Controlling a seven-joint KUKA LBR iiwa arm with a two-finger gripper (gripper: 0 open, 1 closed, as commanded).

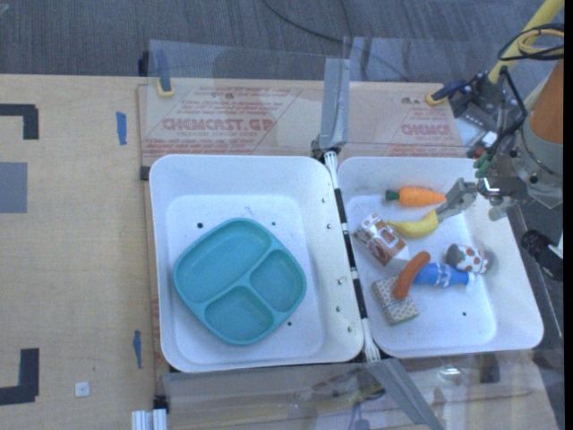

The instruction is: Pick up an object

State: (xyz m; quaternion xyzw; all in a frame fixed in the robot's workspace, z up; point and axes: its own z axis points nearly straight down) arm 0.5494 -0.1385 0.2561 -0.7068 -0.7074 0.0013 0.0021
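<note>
**Clutter around the claw's target**

Crowding is my main worry. From the overhead camera I see the claw low at the upper right of the right bin, its tip at the right end of the banana. I cannot tell whether it is parted or closed, and nothing visibly sits between its tips, so I would not count anything as held.

The candidate objects all lie in that bin. The carrot is just above the banana, close to touching it. Lower left sits a brown-and-white block; below are a sausage lying across a blue toy, a waffle-like piece, and a round spotted piece near the right wall.

Risks as I judge them: the banana is curved and smooth, so a pinch at its very end could squirt it out sideways. A closing claw might also nudge the carrot or trap both together, giving a loose hold. Working this near the bin wall, a descent slightly off could strike the rim.

The left bin carries a teal divided plate, well apart from the action.
</note>
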